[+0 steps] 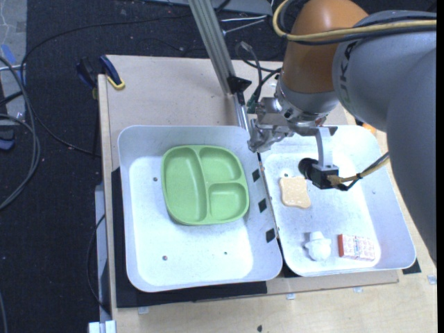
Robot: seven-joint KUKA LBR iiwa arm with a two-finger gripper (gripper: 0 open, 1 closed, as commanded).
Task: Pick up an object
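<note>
In the right bin (388, 207) lie a yellow slice of toast (295, 192), a small white lump (318, 246) and a red and white packet (357, 247). A green divided plate (205, 184) rests in the left bin (139, 207). My gripper (258, 137) hangs at the right bin's far left corner, over the rims where the two bins meet. It is beyond the toast and to its left, and nothing shows in its grasp. The grey arm with its orange band (320, 40) covers the bin's far right part.
A black part with a yellow cable (318, 172) hangs from the wrist just right of the toast. A slanted metal post (215, 40) rises behind the bins. Clamps and cables (111, 71) lie at the bench's far left corner.
</note>
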